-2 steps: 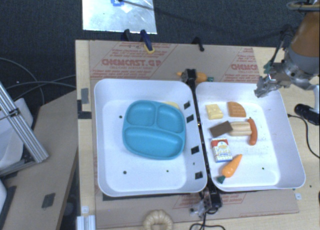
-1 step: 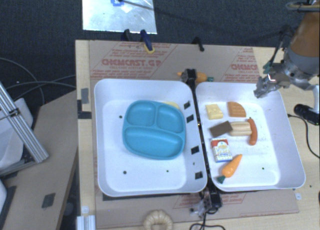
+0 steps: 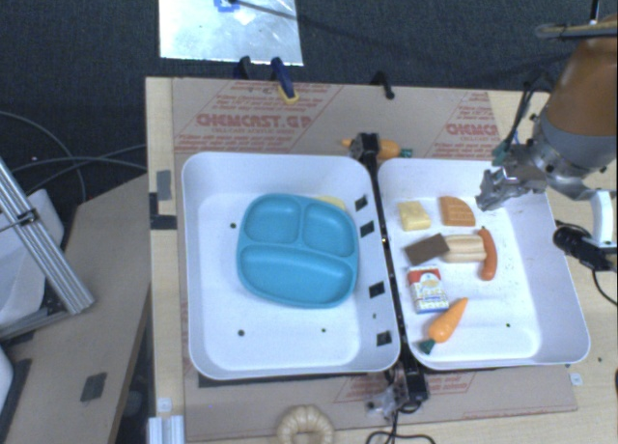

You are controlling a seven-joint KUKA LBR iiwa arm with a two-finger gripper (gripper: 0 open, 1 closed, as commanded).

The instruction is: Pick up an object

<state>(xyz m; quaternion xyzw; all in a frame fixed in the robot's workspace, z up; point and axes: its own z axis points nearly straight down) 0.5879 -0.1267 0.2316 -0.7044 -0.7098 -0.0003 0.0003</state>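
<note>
My arm reaches in from right, tool (image 3: 492,191) low over right bin (image 3: 560,321) rear, beside toast slice (image 3: 458,210); grip state unclear, cannot tell. Desk (image 3: 253,116) board reads "CHEMCAST GP".

Left bin (image 3: 208,336): white, shallow, holding one blue divided plate (image 3: 297,249). Surface (image 3: 319,109): brown board printed with red lettering, blue clamp (image 3: 284,78) at its far edge. Silver sheet (image 3: 230,8) lying beyond the board on dark carpet. Metal frame (image 3: 39,249) at left.
</note>
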